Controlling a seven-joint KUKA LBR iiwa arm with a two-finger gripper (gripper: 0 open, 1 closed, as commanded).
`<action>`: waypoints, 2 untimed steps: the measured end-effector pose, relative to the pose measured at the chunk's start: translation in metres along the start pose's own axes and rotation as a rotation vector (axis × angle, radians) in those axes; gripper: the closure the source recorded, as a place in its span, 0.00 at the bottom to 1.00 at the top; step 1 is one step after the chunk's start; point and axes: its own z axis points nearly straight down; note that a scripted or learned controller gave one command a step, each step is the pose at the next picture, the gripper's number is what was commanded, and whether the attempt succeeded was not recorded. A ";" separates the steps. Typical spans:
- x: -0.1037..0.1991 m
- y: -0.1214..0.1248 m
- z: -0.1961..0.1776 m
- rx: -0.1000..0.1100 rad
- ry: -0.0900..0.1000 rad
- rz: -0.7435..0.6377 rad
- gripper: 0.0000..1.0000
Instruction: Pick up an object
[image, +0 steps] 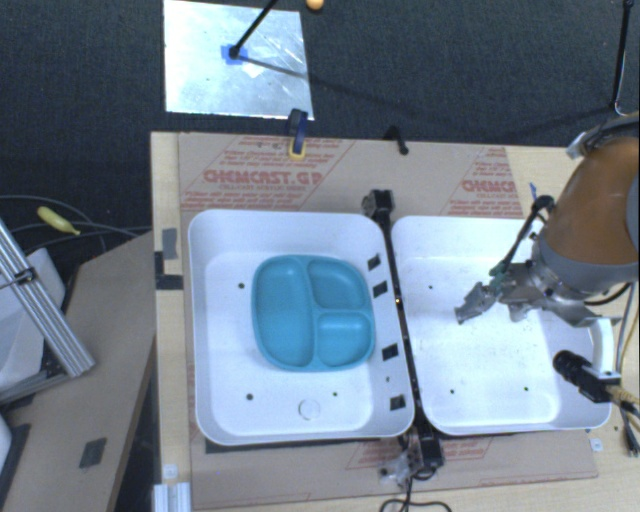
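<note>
blue plate (310, 312) in left bin (215, 245)

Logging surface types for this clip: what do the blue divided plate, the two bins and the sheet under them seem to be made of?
Blue divided plate: looks like moulded plastic, smooth with a soft sheen and rounded compartment walls.
Left bin and right bin: probably thin formed plastic, white, matte to slightly glossy, with rounded corners.
Sheet: likely cardboard, tan with red print.

A blue divided plate (312, 310) is seen in a white bin (215, 250); red lettering is printed on the brown tabletop (440, 170).
</note>
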 end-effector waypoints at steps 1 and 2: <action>0.124 -0.022 -0.017 0.000 0.005 -0.014 0.00; 0.116 -0.021 -0.027 -0.002 0.001 -0.001 1.00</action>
